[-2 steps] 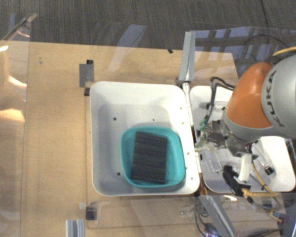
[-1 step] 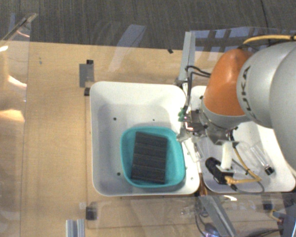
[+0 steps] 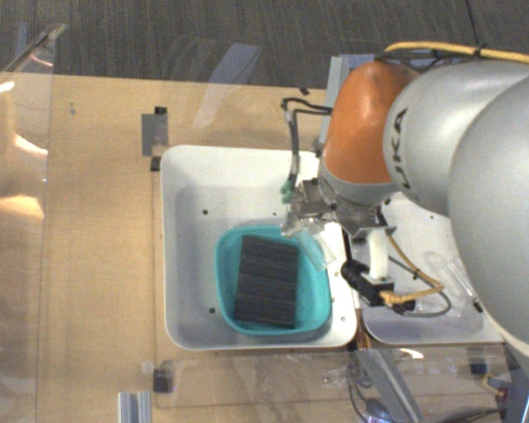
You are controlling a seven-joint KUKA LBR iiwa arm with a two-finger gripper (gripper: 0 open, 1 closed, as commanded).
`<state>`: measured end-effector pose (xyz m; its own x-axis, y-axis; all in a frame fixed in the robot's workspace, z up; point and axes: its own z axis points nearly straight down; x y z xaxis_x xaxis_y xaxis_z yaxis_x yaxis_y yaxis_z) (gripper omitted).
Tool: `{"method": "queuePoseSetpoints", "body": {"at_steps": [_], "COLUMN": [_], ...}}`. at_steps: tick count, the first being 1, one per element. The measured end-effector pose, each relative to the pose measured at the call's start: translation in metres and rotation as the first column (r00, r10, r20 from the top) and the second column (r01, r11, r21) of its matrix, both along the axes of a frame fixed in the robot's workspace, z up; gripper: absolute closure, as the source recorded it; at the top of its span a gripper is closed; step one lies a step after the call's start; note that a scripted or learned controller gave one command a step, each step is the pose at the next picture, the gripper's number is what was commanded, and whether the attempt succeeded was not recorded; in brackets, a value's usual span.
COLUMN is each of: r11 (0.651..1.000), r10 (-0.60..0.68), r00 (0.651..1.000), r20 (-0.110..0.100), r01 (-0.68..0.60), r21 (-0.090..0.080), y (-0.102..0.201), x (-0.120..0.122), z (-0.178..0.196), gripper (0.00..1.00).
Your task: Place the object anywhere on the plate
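Note:
A teal plate [image 3: 234, 249] lies in the front part of the left white bin [image 3: 189, 201]. A dark ribbed rectangular object [image 3: 267, 281] rests flat on the plate, slightly tilted. My gripper [image 3: 301, 227] hovers at the plate's back right rim, just above and to the right of the object, under the arm's orange band [image 3: 366, 122]. Its fingers are hidden by the wrist, and nothing can be seen held.
The right bin [image 3: 423, 324] is mostly covered by the large grey arm [image 3: 476, 166], with cables and a yellow connector [image 3: 397, 300] over it. The back left part of the left bin is bare white floor. Wooden bench [image 3: 79, 236] surrounds the bins.

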<state>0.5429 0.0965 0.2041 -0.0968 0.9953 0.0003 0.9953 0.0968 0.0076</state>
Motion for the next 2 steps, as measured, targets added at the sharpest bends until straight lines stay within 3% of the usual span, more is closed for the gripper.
{"method": "queuePoseSetpoints", "body": {"at_steps": [1,2], "r11": [1.000,0.991], "r10": [0.001,0.133], "r00": [1.000,0.991], "r20": [0.000,0.003], "r01": [-0.001,-0.133], "r21": [0.000,-0.001], "y": [0.000,-0.053], "x": [0.000,-0.037], "z": [0.000,0.114], "gripper": [0.00,0.00]}}
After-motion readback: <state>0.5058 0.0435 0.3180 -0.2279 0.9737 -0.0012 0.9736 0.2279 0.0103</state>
